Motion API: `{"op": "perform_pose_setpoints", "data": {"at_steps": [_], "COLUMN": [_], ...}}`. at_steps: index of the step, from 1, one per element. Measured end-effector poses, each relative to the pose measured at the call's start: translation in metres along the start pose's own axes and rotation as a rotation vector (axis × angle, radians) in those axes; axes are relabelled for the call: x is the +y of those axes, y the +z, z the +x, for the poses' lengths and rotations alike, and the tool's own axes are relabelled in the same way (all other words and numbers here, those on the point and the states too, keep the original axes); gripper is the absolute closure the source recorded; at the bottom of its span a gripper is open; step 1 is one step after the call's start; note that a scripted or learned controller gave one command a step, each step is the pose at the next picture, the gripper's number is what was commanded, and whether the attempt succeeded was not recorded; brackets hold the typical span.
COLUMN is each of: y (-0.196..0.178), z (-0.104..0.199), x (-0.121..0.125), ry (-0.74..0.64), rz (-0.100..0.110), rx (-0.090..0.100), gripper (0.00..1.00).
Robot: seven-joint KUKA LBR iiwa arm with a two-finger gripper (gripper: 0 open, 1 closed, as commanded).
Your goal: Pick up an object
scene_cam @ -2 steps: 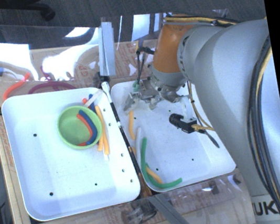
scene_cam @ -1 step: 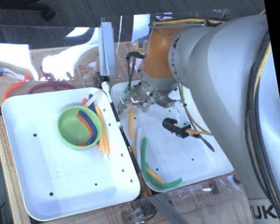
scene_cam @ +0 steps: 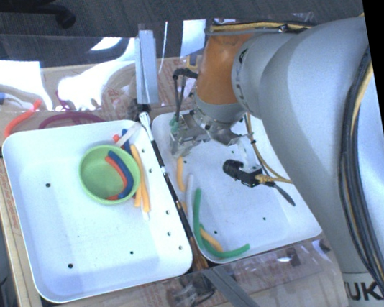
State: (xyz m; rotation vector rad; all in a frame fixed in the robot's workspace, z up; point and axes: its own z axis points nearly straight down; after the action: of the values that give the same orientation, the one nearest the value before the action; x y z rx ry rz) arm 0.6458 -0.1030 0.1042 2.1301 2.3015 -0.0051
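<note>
A green bowl [scene_cam: 110,174] sits in left bin [scene_cam: 67,235], green curved strip [scene_cam: 198,217] in right bin [scene_cam: 249,209].

The left bin [scene_cam: 34,212] is obstructed toward 1 to 3 o'clock, where a green bowl [scene_cam: 101,175] and orange sticks [scene_cam: 141,194] just beside it are seen. Its floor from 4 round to 11 o'clock is left open. The right bin [scene_cam: 277,226] is overhung by the arm [scene_cam: 299,95] from 12 to 3 o'clock. A green tube [scene_cam: 199,213] and an orange stick [scene_cam: 179,173] are laid along its 6 to 10 o'clock side. Bare floor is found toward 5 o'clock.
</note>
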Motion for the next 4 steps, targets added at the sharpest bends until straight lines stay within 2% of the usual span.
{"op": "perform_pose_setpoints", "data": {"at_steps": [1, 2, 3, 4], "y": [-0.001, -0.011, -0.011, 0.012], "z": [-0.003, -0.002, -0.002, -0.016], "x": [0.000, 0.001, 0.001, 0.010], "ry": [0.002, 0.000, 0.000, -0.061], "rz": [-0.002, -0.002, -0.001, 0.001], "rx": [-0.005, -0.002, -0.003, 0.006], "gripper": [0.00, 1.00, 0.00, 0.00]}}
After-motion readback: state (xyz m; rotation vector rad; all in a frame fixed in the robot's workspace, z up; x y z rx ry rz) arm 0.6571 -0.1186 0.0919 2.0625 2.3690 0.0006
